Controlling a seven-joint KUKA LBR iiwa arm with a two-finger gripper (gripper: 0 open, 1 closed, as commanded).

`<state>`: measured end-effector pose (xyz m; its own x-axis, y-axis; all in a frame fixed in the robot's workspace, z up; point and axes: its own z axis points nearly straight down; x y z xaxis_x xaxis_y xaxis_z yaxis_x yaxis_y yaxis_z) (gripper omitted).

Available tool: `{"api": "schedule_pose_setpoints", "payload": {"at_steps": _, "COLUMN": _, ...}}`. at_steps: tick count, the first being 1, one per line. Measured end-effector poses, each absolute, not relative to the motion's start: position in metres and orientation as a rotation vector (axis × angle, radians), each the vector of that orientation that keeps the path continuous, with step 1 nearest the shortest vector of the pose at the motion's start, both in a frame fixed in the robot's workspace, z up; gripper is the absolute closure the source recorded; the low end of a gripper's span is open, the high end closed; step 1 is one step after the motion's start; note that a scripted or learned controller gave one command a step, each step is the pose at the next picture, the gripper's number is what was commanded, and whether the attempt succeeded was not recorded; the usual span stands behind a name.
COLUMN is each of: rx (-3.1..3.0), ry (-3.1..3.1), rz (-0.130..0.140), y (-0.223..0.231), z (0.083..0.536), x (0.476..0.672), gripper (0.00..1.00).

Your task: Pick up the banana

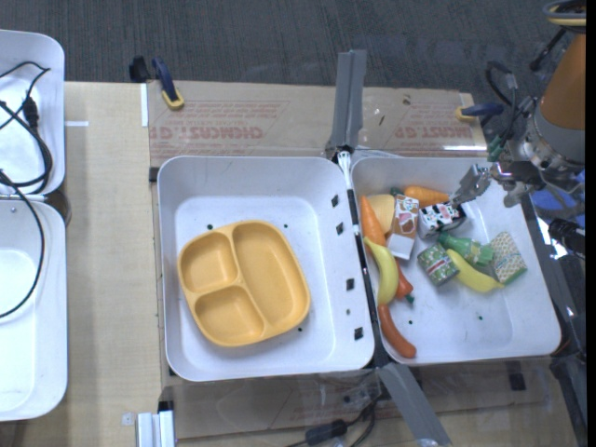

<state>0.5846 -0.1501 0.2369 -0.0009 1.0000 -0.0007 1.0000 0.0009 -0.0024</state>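
The worktop (102, 138) carries two shallow white bins side by side. Nearest the camera, at the front of the right bin (484, 329), an orange-red carrot-like piece (396, 333) lies close to the left wall, pointing toward the front corner. The rest of this bin's front floor is bare white.

The left bin (242, 180) holds a yellow three-compartment plate (244, 282), set at a slant on the bin floor. Nothing lies in its compartments.

Further back in the right bin, the banana (384, 270) lies along the left wall, curved, its length running front to back. It touches a small white-and-brown carton (404, 223) at its far end, and an orange carrot (371, 220) lies just beside it against the wall. To the right, a green can (436, 264) sits beside a second yellow banana-shaped piece (475, 276), a green item (468, 248) and a patterned packet (507, 254). A black-and-white carton (440, 217) and an orange piece (426, 195) lie behind these.

At the far right, the claw (468, 186) hangs over the rear of the right bin, just beside the black-and-white carton and well apart from the banana at the left wall. It grips nothing. Whether its fingers are apart or together cannot be told. The grey arm (549, 147) enters from the right.
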Motion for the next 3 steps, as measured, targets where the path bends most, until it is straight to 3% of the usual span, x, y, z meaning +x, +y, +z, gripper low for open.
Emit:
{"api": "schedule_pose_setpoints", "payload": {"at_steps": 1, "rx": -2.105, "ry": -2.329, "rz": 0.002, "y": -0.194, "z": 0.115, "x": 0.542, "gripper": 0.0}}
{"api": "schedule_pose_setpoints", "payload": {"at_steps": 2, "rx": -2.081, "ry": -2.363, "rz": -0.005, "y": -0.19, "z": 0.095, "x": 0.48, "gripper": 0.0}}
{"api": "schedule_pose_setpoints", "payload": {"at_steps": 3, "rx": -2.069, "ry": -2.352, "rz": -0.011, "y": -0.214, "z": 0.091, "x": 0.527, "gripper": 0.0}}
